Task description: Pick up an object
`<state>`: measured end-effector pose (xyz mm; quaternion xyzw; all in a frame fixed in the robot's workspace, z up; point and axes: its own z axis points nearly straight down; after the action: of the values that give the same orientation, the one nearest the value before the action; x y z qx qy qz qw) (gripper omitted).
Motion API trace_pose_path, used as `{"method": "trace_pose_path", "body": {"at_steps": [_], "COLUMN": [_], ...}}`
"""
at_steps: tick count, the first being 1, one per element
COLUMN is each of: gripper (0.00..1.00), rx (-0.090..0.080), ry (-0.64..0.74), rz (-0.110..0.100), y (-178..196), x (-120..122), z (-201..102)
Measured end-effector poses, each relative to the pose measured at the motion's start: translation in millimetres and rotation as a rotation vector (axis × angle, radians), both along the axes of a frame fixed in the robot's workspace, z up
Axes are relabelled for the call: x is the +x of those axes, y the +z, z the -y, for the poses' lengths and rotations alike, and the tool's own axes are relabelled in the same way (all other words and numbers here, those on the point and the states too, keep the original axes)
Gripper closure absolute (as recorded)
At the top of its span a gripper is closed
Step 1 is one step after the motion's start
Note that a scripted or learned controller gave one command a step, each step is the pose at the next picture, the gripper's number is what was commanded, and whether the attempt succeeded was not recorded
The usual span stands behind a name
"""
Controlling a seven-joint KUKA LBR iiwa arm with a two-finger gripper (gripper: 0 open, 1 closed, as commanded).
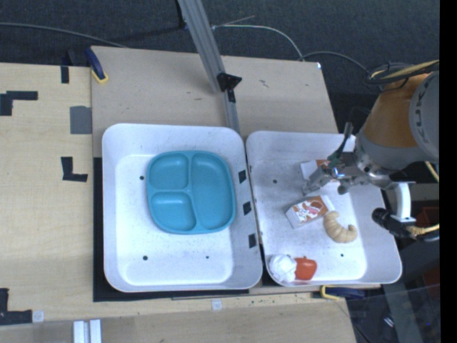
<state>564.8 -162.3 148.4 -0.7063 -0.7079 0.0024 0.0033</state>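
Wooden desk [43, 191] carries two white bins. Nearest in the right bin [378, 263], a red-and-white item [294, 267] sits in the corner; beyond lie a croissant [340, 227] and a small packet [308, 211], loose for picking. Farther, the gripper [321, 179] hovers low; finger state cannot be told. A blue divided plate [191, 191] occupies the left bin [121, 263].

Left bin [121, 191]: divided plate [191, 191] inside.
Right bin [271, 156]: carton [308, 211], croissant [340, 227] beside it; tomato [305, 268] at the front.
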Motion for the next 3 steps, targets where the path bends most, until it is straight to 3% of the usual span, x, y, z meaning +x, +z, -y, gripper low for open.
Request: {"method": "trace_pose_path", "body": {"at_steps": [1,2,3], "gripper": [0.0,1.0,1.0], "rx": [0.0,0.0,-0.002], "ry": [-0.001,0.001,-0.002], "rz": [0.001,0.005,0.011], "y": [-54,-41,7], "x": [-2,0,-8], "z": [-1,-2,3]}}
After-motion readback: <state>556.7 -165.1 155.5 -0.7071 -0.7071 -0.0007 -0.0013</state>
